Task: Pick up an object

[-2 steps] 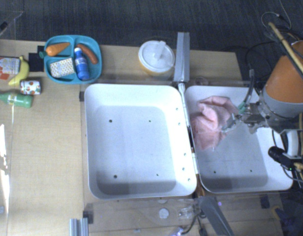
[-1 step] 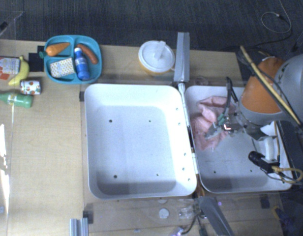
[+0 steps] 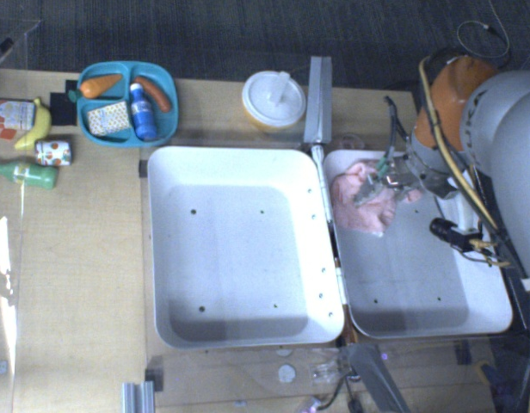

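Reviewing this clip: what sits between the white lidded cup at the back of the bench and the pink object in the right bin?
In the camera view, a grey metal post stands between the white lidded cup and the pink object, along with the right bin rim.

Two white bins point(image 3: 235, 166), one pink object point(image 3: 361, 205), one blue tray point(image 3: 166, 84).

Arm point(image 3: 506, 119): bulky grey rounded housing; orange band point(image 3: 459, 80) above wrist; yellow and black cables point(image 3: 454, 175) loop alongside; small metal tool point(image 3: 387, 179) at tip, thin wires trailing
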`<action>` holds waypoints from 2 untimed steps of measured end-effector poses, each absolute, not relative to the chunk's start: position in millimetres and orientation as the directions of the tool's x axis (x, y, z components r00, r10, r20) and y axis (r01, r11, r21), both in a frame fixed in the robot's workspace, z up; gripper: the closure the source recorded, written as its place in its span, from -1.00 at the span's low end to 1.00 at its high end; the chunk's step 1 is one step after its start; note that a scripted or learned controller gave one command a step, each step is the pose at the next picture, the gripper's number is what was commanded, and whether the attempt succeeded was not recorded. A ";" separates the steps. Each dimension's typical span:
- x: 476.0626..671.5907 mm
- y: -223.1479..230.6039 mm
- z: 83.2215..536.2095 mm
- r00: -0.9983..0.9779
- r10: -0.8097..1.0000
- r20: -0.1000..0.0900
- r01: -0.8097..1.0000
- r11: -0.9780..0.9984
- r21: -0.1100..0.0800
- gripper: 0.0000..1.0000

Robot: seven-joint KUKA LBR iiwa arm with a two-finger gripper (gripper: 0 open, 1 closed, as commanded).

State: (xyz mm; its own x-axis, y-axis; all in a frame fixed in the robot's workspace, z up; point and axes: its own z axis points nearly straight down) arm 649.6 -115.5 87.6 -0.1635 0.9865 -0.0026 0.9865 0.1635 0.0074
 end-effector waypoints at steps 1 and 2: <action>620.3 -122.0 88.4 -0.144 0.990 -0.002 0.989 0.144 0.009 -1.00; 617.5 -97.0 88.7 -0.290 0.957 -0.005 0.957 0.290 0.010 -1.00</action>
State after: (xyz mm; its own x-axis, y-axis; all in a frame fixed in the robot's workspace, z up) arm 617.5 -97.0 88.7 -0.2897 0.9571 -0.0048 0.9570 0.2898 0.0102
